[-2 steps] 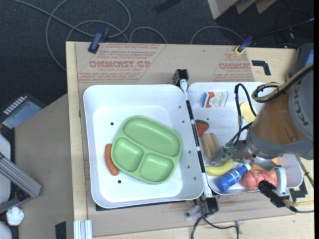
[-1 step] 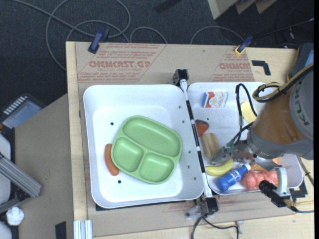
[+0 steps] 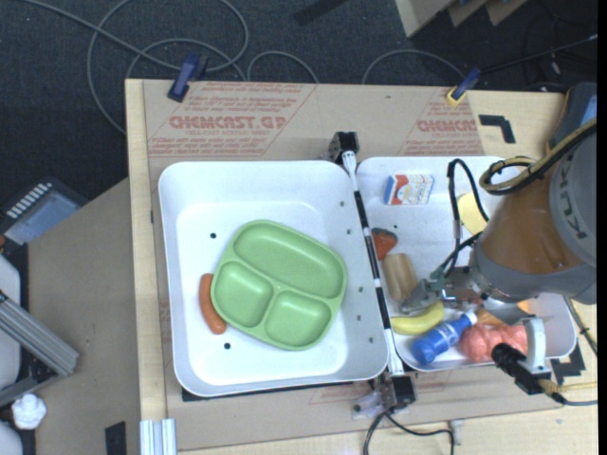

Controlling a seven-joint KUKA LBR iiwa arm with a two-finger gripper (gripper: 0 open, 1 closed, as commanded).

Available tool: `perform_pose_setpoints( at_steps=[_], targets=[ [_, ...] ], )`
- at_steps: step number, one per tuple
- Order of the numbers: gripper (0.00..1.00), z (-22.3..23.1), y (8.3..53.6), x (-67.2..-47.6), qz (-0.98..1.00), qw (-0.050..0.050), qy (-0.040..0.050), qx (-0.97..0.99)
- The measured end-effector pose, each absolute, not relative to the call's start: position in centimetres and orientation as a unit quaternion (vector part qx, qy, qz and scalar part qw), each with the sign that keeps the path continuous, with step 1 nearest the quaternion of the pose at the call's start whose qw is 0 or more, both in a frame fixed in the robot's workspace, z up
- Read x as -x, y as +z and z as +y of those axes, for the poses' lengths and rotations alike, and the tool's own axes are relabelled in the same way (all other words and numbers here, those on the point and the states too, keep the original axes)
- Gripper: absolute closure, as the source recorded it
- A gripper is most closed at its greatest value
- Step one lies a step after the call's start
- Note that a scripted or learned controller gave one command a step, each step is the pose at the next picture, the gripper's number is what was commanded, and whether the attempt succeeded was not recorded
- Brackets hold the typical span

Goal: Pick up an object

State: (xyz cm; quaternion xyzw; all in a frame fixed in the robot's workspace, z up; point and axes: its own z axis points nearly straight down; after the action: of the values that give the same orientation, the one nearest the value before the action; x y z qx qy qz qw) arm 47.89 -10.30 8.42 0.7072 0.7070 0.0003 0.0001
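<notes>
My gripper [image 3: 424, 295] is low in the right bin [image 3: 432, 171], reaching in from the right under the grey arm with its orange band. It hangs just over a yellow banana [image 3: 414, 323] and next to a tan wooden cylinder [image 3: 398, 275]. A blue bottle with a white cap [image 3: 440, 340] lies just below the gripper, with a pink-orange soft object [image 3: 493, 339] to its right. A small orange piece [image 3: 382, 244] sits near the divider. A white, blue and red carton [image 3: 409, 190] lies at the far end. The arm covers a yellow item [image 3: 469, 209] in part.
The left bin [image 3: 190, 207] holds a green divided plate [image 3: 278, 283], and an orange sausage-shaped toy [image 3: 211, 305] rests against the plate's left side. Black cables loop over the right bin near the arm. The bins stand on a cardboard-covered bench [image 3: 237, 112].
</notes>
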Motion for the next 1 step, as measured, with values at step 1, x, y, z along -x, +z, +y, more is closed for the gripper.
perform_pose_setpoints(
  at_steps=[1],
  targets=[
    [0.00, -9.94, 8.42, -47.89, 0.707, 0.000, 0.0003, -0.707]
  ],
)
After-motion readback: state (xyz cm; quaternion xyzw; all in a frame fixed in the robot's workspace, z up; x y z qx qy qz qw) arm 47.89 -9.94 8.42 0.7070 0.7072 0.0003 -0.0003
